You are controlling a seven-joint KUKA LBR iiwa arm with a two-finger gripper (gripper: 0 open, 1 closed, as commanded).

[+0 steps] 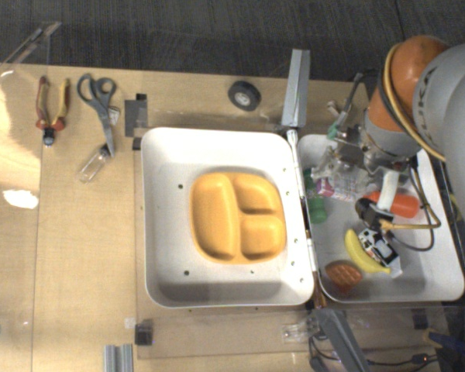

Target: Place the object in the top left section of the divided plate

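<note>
A yellow divided plate (217, 217) lies in the middle of the left bin (167, 208), with one long section on its left and two smaller ones on its right. All three sections hold nothing. My gripper (337, 173) is down in the upper left part of the right bin (442, 277), under the grey arm with the orange band (407, 68). Just below the gripper lie a green object (318, 209) and a pinkish wrapper-like piece (325, 186). Whether anything is in its grasp is hidden from this angle.
Further objects in the right bin are a banana (361, 254), a brown round object (343, 274), an orange and white object (397, 200) and a small black and white item (380, 246). Scissors (101, 107), pliers (50, 107) and a tape roll (244, 94) lie on the bench.
</note>
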